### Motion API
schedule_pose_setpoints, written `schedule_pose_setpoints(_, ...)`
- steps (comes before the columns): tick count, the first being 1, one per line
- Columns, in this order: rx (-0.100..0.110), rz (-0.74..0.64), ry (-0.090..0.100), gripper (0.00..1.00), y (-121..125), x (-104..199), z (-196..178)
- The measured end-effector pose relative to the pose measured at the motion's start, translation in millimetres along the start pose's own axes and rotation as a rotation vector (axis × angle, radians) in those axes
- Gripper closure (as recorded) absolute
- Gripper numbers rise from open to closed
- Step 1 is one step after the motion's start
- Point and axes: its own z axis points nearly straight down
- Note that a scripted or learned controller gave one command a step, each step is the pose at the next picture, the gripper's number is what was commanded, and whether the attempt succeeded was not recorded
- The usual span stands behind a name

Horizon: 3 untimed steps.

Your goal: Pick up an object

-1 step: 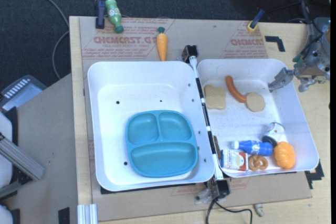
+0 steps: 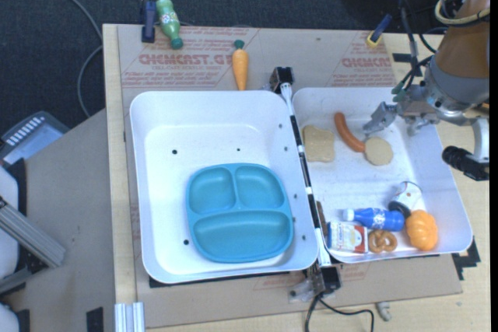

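Observation:
My gripper (image 2: 398, 123) hangs over the back of the right bin (image 2: 447, 183), fingers spread open with nothing between them. Just below and left of it lies a round beige biscuit (image 2: 379, 151). An orange-red sausage (image 2: 349, 131) lies to the gripper's left, and a square beige slice of bread (image 2: 318, 144) beyond that. At the bin's front are a blue bottle (image 2: 377, 218), an orange fruit (image 2: 421, 229), a pretzel (image 2: 382, 242), a red and white carton (image 2: 348, 236) and a small black and white item (image 2: 405, 198).
The left bin (image 2: 156, 167) holds a blue divided plate (image 2: 240, 211). Behind the bins, on the cardboard, lie a toy carrot (image 2: 240, 68) and a green bottle (image 2: 168, 22). The arm's orange band (image 2: 465, 50) rises at the right.

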Motion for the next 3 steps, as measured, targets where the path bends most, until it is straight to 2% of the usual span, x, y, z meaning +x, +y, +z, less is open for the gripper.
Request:
schedule_pose_setpoints(1,0.001,0.0,0.001,0.0,30,65,72)
schedule_pose_setpoints(2,-0.005,0.0,-0.001,0.0,45,49,84)
schedule_pose_setpoints(3,-0.01,-0.001,-0.002,1.0,47,49,73)
